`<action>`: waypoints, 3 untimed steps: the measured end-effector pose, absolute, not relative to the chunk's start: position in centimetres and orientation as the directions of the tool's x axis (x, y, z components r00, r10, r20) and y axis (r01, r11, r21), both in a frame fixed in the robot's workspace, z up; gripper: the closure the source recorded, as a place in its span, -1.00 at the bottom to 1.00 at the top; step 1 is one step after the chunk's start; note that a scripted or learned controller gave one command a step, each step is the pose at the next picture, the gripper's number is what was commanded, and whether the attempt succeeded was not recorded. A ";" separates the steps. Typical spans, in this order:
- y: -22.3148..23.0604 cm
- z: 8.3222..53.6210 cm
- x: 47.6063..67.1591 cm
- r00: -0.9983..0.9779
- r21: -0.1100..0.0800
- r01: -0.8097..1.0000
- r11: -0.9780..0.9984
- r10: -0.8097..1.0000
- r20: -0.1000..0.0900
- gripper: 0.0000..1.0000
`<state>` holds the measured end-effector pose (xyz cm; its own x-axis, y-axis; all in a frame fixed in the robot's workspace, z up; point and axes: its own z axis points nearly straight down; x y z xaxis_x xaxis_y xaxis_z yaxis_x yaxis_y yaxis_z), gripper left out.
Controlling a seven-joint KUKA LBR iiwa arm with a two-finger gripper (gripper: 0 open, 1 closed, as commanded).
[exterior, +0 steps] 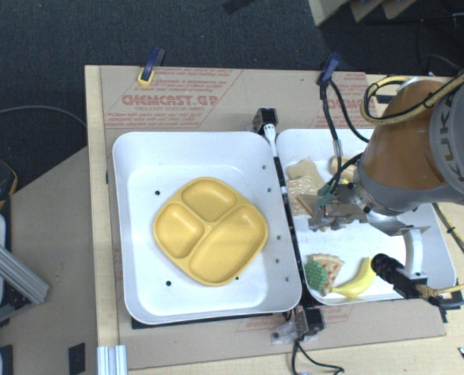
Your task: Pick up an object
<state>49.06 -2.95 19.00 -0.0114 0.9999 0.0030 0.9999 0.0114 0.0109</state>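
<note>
We see the gripper [330,213] low in the right bin [439,276], beside a pale sandwich piece [302,180]; whether it grips anything we cannot tell. A banana [355,282] and a pizza slice [323,269] lie at that bin's near edge. The left bin [138,170] holds a yellow divided plate [209,229].

glossy yellow plastic plate [210,230], smooth white bins [130,209]

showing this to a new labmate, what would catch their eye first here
Probably the yellow divided plate, alone in the middle of the left bin. Next the grey-and-orange arm looming over the right bin, with a banana near that bin's front edge.
</note>
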 end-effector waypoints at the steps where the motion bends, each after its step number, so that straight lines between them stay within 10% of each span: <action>1: 2.3 25.6 48.0 -0.006 0.006 1.000 0.006 1.000 0.001 1.00; 3: 19.4 28.4 47.8 -0.012 0.002 1.000 0.012 1.000 0.003 1.00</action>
